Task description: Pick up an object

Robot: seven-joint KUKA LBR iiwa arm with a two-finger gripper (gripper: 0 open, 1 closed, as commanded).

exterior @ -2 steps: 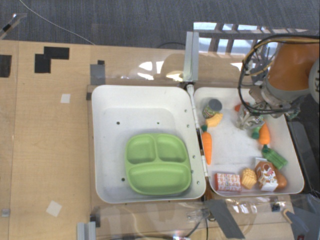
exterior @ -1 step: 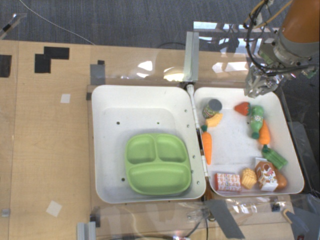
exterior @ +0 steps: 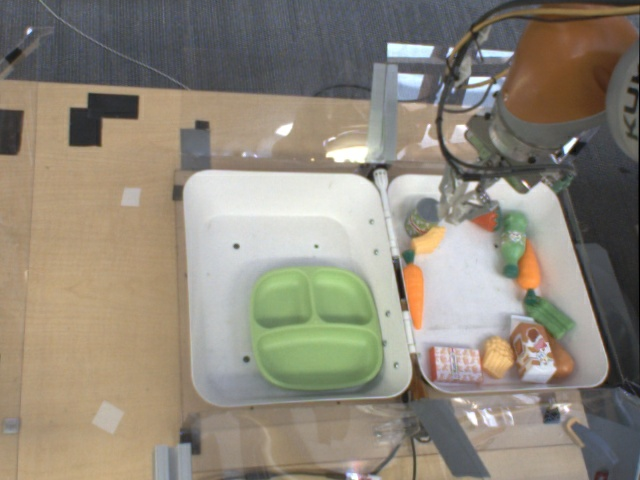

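We see toy foods scattered in the right bin (exterior: 590, 353). A carrot (exterior: 414, 293) (orange, lying lengthwise) rests along its left wall.

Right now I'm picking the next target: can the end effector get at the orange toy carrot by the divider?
Probably yes: the orange toy carrot lies uncovered on the right white bin's floor, though close against the divider wall, with the end effector hovering nearby.

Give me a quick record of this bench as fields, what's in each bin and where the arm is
left bin: green divided plate
right bin: toy food around its edges
near divider: orange carrot, yellow piece
right side: green bottle, second carrot
front edge: red and white packet, bread-like piece
arm: reaches in from the right over the right bin's back
gripper: low at the back of the right bin, beside a grey round item
grasp: cannot tell
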